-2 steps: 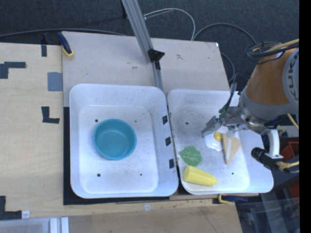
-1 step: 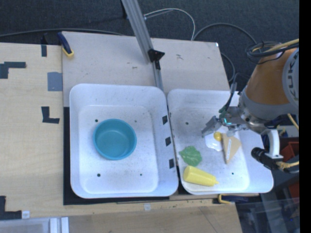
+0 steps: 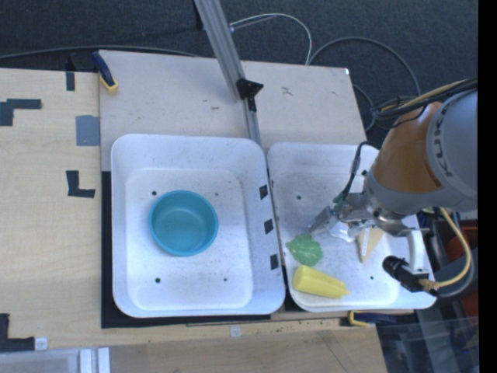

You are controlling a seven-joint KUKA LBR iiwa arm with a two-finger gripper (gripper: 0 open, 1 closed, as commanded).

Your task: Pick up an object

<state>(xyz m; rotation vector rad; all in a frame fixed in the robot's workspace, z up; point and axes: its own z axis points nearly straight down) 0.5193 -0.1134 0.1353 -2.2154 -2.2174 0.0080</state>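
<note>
Gripper [image 3: 335, 222] low in right bin [image 3: 311, 162] | jaw state: could not tell | green piece [image 3: 304, 249], yellow object [image 3: 318, 284] nearby | blue bowl [image 3: 183, 222] in left bin [image 3: 132, 154] | no legible markings

Two shallow white bins stand side by side: the left bin [image 3: 128, 208] and the right bin [image 3: 311, 169]. The left bin contains one item, a blue bowl [image 3: 183, 222]. The right bin contains three loose items: one green object [image 3: 305, 249], one yellow object [image 3: 318, 284], and one pale cone-shaped object [image 3: 368, 244]. One robot arm [image 3: 423, 158], grey with a single orange band, reaches over the right bin and carries one gripper [image 3: 335, 222]. One grey metal pole [image 3: 225, 41] crosses the bench diagonally. One blue-and-yellow clamp [image 3: 105, 71] sits at the board's far left corner.
</note>
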